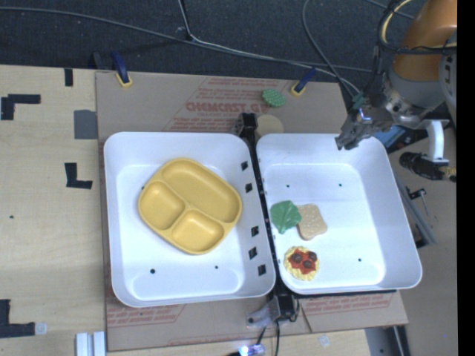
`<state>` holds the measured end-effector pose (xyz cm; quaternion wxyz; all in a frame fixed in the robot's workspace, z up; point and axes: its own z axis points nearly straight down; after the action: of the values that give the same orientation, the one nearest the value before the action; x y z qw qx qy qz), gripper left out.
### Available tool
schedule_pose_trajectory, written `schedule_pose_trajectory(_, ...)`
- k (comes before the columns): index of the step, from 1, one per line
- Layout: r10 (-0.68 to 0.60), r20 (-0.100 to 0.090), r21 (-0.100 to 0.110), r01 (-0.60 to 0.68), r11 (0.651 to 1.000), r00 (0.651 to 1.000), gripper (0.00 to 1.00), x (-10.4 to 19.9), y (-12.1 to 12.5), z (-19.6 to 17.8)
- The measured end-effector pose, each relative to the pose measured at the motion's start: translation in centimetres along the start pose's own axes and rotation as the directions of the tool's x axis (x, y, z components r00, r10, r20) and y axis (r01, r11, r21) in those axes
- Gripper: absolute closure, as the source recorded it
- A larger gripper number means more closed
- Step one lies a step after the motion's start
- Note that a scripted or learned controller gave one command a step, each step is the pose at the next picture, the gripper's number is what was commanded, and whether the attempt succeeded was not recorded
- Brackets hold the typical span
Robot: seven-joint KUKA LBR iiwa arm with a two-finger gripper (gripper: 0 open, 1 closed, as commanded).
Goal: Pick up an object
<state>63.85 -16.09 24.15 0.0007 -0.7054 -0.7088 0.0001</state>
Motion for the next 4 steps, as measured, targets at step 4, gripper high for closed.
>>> schedule_pose_trajectory(4,0.0,0.0,0.003,0.0,1.0,1.0,1.0,20.8,-8.2,2.3)
